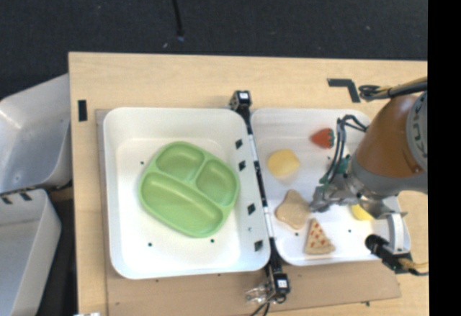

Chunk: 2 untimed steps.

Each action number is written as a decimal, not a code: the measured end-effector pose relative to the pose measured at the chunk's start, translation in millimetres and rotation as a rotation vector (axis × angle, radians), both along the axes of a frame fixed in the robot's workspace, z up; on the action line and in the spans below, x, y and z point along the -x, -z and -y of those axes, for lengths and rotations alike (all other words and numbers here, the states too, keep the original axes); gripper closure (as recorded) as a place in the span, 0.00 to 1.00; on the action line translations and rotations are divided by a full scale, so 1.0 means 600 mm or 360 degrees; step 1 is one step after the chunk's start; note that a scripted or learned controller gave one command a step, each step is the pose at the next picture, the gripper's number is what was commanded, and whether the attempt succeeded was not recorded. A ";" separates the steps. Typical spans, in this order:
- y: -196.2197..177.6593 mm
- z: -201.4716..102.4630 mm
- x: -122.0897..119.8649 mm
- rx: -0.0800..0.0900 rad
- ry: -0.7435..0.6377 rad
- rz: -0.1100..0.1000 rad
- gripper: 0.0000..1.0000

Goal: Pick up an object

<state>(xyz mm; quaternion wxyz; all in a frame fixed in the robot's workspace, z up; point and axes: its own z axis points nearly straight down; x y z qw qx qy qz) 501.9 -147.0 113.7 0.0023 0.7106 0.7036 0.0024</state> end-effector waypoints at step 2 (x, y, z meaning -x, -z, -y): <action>-0.178 0.004 -0.003 0.0003 -0.0021 -0.0002 1.00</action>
